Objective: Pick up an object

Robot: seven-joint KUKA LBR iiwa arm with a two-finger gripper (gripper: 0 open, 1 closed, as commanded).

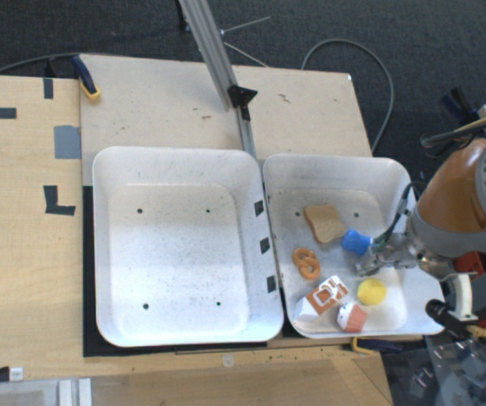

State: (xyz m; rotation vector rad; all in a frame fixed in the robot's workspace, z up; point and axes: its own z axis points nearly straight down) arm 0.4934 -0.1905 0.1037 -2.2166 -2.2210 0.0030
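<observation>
The right bin [335, 169] holds a tan bread slice [324, 222], a blue cup [356, 243], an orange pretzel [306, 263], a yellow ball [372, 292], an orange-and-white block [327, 295] and a small pink-and-white piece [351, 316]. My gripper [376, 258] hangs low over the bin's right part, between the blue cup and the yellow ball. It sits just right of the cup and just above the ball. Nothing is visibly held between its parts.
The left bin [107, 227] lies beside the right one. A slanted metal pole [213, 45] rises behind the bins. The arm's orange band [454, 197] stands over the right bin's right rim. Cables lie on the dark floor at the back.
</observation>
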